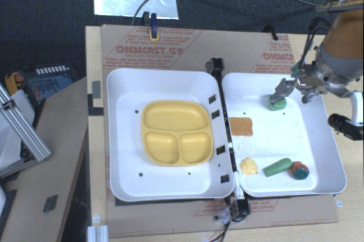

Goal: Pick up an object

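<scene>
Tool [282,93] low in right bin [324,138], touching small green piece [277,103], grip state unclear

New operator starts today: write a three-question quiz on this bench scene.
1. True or false: the yellow divided tray lies in the left bin.
2. Which item is nearest the claw? A) brown square B) small green piece C) green cylinder
3. Fill in: the red, multicoloured ball sits beside the green cylinder in the ____ bin.

Key: 1 true; 2 B; 3 right.
</scene>
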Robot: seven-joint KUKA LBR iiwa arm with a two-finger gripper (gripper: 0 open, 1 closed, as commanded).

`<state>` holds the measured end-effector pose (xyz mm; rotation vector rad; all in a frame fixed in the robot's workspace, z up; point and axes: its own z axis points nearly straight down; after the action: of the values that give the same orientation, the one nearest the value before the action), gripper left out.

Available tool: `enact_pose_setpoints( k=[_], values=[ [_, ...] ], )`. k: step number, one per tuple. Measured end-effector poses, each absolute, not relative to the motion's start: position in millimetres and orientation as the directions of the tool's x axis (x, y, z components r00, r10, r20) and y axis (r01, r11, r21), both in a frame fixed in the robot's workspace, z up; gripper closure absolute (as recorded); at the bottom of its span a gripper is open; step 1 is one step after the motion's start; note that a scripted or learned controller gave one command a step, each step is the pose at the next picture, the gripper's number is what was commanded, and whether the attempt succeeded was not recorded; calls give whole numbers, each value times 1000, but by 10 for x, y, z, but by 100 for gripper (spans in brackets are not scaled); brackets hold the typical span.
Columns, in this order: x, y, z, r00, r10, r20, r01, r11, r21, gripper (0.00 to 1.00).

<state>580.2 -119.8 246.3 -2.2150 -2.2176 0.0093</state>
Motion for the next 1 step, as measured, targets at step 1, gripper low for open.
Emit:
enact_pose_setpoints(
  k=[1],
  values=[
    [5824,-1196,2520,-3,1000,-1,1000,3,2,0]
  ],
)
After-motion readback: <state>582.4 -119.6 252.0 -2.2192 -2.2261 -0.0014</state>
